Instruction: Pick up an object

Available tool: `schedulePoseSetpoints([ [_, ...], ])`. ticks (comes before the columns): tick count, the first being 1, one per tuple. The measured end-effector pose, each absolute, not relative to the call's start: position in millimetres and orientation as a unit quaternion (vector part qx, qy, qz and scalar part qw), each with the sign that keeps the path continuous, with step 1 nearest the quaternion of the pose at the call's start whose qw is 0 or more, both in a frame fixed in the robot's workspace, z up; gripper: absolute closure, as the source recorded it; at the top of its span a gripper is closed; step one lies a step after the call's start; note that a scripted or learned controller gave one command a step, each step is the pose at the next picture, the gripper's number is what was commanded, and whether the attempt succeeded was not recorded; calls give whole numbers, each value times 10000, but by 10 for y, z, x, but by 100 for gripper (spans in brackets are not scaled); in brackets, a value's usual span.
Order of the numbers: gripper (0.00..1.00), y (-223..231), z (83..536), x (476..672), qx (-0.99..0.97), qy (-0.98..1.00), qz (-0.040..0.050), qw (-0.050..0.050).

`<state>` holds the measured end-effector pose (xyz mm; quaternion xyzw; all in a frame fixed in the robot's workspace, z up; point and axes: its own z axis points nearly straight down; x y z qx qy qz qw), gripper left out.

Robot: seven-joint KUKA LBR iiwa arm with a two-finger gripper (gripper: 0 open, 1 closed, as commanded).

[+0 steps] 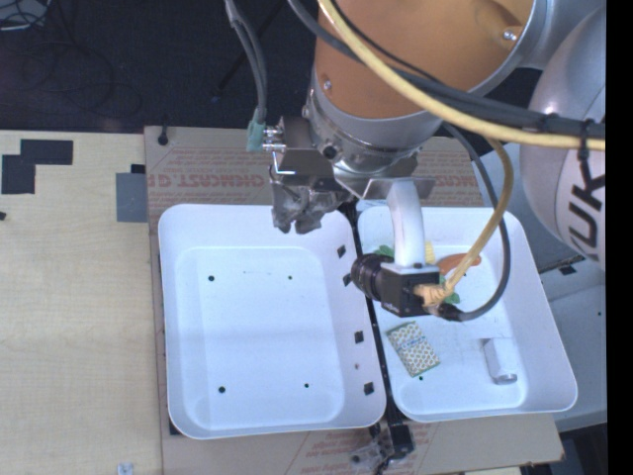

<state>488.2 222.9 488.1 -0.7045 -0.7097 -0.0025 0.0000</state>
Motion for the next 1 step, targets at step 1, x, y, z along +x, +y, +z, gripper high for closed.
schedulePoseSetpoints([
  [1,100,2427,3285,4733,-7062,-7079,99,35],
])
